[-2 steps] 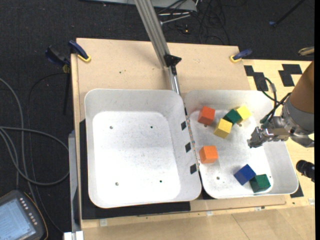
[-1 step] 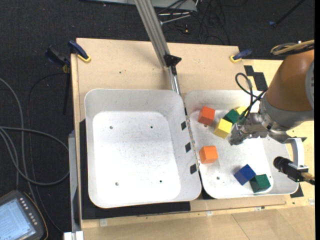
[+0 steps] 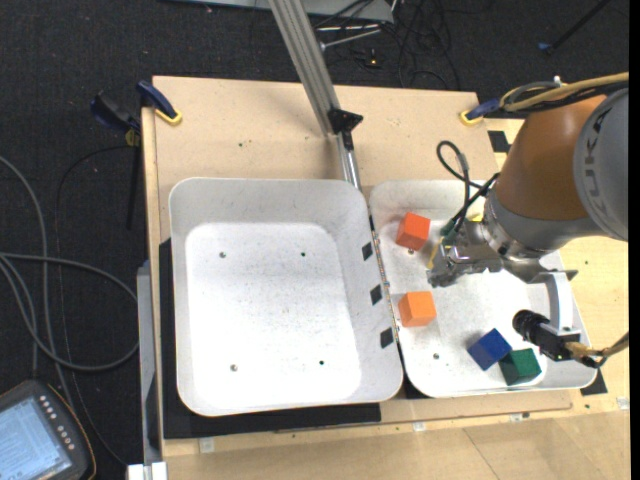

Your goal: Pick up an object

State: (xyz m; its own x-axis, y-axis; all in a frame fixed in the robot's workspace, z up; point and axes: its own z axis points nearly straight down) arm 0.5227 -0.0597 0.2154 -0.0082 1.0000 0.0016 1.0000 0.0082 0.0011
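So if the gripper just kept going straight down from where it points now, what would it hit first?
Probably the bare floor of the right bin. The gripper sits between the two orange blocks, upper and lower, seemingly over neither, though depth is hard to judge from this slant.

I count two shallow white bins on my bench, the left bin point(image 3: 270, 288) and the right bin point(image 3: 450, 363), side by side. In the right bin I count four blocks in all. Two of them are orange: one orange block point(image 3: 412, 231) toward the far side and a second orange block point(image 3: 417, 308) nearer the middle, well apart from the first. There is one blue block point(image 3: 490, 349) and one green block point(image 3: 520, 366), the pair touching at the near right corner. I count one arm point(image 3: 560, 178) of mine over that bin, and two clamps, a left clamp point(image 3: 158, 103) and a right clamp point(image 3: 478, 111), at the bench's far corners.
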